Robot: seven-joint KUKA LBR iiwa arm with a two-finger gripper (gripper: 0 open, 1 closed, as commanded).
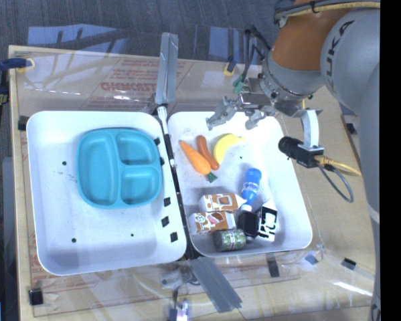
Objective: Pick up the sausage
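Glossy plastic blue tray [117, 168]; smooth white bins [46, 199]; metallic end effector [237, 114].

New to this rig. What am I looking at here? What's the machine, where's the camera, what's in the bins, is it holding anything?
One fixed camera looks down at a slant on a bench with two shallow white bins. The grey arm with the orange band is a KUKA robot reaching in from the right; its two-finger hand hovers over the far end of the right bin, open, with nothing between the fingers.

The left bin holds a blue divided tray. The right bin holds the sausage, which is the thing to pick, beside a carrot and a banana. Nearer the camera lie a blue bottle, two small cartons, a dark can and a black-and-white object.
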